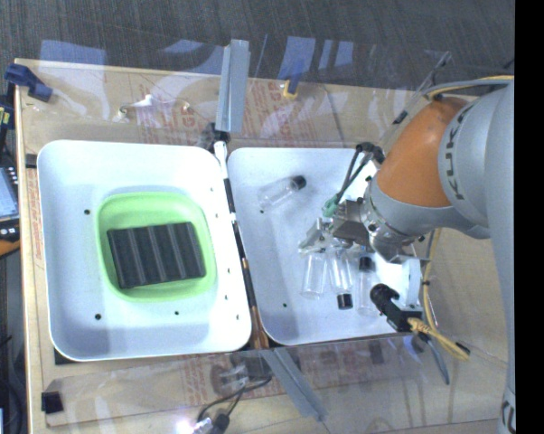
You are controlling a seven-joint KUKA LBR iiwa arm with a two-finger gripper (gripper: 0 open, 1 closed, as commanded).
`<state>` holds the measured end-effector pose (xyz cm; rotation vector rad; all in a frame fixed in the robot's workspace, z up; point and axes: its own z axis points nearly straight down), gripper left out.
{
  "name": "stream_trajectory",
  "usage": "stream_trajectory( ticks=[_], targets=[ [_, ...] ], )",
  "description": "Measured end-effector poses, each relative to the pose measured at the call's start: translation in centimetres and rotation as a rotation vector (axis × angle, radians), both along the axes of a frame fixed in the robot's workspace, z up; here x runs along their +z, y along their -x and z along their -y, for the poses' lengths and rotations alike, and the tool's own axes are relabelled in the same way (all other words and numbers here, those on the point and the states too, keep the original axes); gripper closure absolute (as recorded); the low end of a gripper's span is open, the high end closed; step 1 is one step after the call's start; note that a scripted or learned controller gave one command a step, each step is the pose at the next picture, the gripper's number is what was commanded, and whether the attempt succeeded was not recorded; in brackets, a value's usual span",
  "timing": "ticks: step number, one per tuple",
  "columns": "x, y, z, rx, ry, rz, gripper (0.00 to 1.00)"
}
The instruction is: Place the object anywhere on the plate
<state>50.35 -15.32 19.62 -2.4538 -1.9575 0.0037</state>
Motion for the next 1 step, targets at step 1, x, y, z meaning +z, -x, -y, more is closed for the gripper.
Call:
stream_trajectory(
  ticks=[1],
  targets=[
    [0.01,0.0,0.01,0.0,0.0,0.0,0.0]
  ],
)
